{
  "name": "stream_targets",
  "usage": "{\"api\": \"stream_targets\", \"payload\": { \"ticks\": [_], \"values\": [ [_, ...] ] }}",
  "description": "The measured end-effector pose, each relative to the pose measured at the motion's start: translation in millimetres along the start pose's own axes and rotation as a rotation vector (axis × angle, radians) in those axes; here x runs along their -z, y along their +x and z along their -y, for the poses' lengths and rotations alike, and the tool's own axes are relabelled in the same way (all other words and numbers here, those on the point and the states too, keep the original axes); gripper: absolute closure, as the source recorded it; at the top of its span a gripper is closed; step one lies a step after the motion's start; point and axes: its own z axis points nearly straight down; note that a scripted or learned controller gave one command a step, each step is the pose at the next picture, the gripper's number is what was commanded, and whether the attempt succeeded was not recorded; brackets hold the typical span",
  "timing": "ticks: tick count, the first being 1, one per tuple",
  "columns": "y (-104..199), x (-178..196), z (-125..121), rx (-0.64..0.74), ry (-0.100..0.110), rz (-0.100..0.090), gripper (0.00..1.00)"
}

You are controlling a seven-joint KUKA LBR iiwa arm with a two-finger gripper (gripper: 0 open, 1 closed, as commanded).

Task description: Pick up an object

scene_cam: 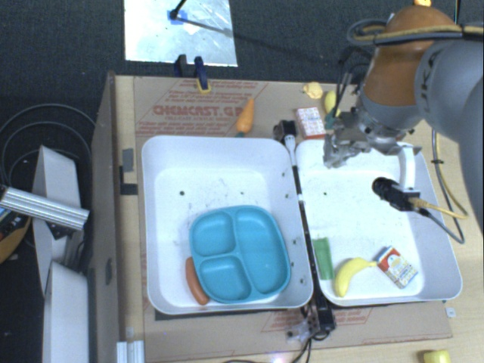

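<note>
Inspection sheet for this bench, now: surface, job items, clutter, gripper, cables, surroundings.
Surface: two white bins, left bin and right bin, side by side on cardboard.
Job's things: left bin holds blue divided plate, sausage beside its near-left edge; right bin holds green block, banana, small carton.
Clutter: carrot and small box on the cardboard beyond the bins.
Grippers: gripper over right bin's far-left corner; nothing seen held.
Cables: black cable loop on the floor, left.
Surroundings: foil sheet, blue clamps, metal bar.
</note>
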Motion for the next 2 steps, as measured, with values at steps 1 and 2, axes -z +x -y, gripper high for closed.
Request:
{"api": "stream_targets", "payload": {
  "ticks": [1, 2],
  "values": [
    [-48, 28, -34, -0.005, -0.013, 0.004, 1.00],
    [-1, 14, -52, 0.005, -0.010, 0.001, 1.00]
  ]
}}
